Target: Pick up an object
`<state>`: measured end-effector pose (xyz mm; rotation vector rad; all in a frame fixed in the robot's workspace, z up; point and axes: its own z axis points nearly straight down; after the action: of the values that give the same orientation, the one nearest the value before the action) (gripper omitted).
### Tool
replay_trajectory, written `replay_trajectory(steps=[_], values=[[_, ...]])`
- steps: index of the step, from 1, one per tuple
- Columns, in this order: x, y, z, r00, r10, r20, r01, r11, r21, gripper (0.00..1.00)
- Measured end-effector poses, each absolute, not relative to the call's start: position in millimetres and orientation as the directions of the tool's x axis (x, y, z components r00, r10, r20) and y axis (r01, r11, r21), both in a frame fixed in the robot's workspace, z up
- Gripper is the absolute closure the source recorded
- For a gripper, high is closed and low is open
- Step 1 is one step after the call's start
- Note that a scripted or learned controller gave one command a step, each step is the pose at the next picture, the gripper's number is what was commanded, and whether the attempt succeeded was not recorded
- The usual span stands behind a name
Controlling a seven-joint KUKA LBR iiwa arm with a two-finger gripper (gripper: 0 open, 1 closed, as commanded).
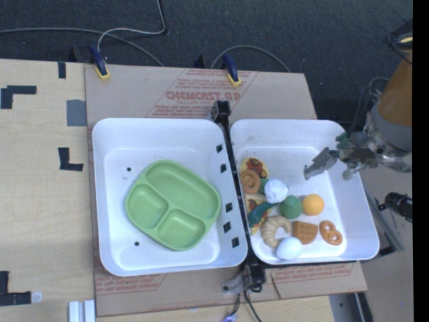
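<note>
The right bin (348, 247) holds several toy foods: a white ball (275, 191), a green piece (291, 207), an orange ball (312, 204), a pretzel (330, 232), a waffle-like piece (305, 232), a croissant (274, 227), a white egg (289, 248) and a brown spiral roll (251, 180). My gripper (333, 166) hovers over the right side of this bin, above and right of the toys. Its two fingers are spread apart and open, with nothing between them.
The left bin (107, 180) holds a green divided plate (173, 204). Black clips run along the seam between the bins (228, 173). Cardboard (201, 92) lies under both bins, held by blue and yellow clamps at the back.
</note>
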<state>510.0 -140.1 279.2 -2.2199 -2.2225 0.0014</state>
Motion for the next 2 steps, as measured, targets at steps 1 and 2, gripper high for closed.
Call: replay_trajectory(steps=[1, 2], values=[[543.7, -209.3, 204.8, 0.001, 1.0, 0.0, 1.0, -0.001, -0.004, 0.0], [522.4, -191.6, 86.7, -0.001, 1.0, 0.0, 1.0, 0.001, 0.002, 0.0]])
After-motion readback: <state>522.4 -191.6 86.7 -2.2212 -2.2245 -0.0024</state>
